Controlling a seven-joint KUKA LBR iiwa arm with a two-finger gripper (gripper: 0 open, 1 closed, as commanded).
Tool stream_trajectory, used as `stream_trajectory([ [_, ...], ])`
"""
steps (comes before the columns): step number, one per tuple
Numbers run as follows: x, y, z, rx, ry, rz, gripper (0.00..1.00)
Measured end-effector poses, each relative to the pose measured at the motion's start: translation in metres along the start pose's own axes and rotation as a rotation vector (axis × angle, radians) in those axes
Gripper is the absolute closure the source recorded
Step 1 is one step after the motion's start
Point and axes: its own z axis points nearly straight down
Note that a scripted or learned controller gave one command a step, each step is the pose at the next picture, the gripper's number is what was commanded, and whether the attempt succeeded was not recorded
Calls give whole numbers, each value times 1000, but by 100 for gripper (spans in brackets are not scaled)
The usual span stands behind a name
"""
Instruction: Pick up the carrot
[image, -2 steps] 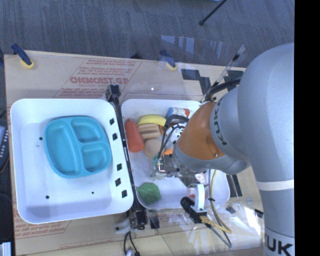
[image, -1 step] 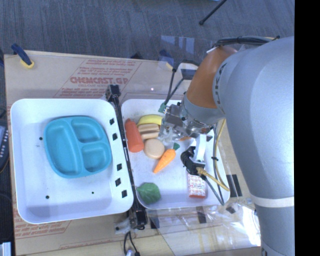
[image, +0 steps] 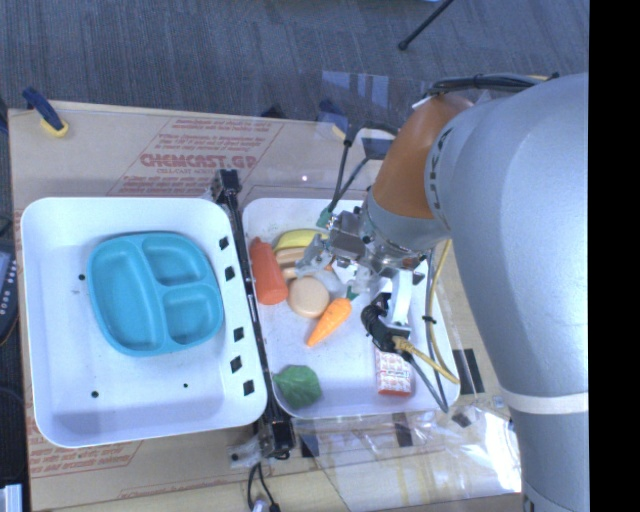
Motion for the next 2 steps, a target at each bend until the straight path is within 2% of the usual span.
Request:
stream_trajectory([
  [1, -43, -17, 102, 4, 0, 105, 0],
  [2, -41, -17, 92, 10, 2, 96, 100],
])
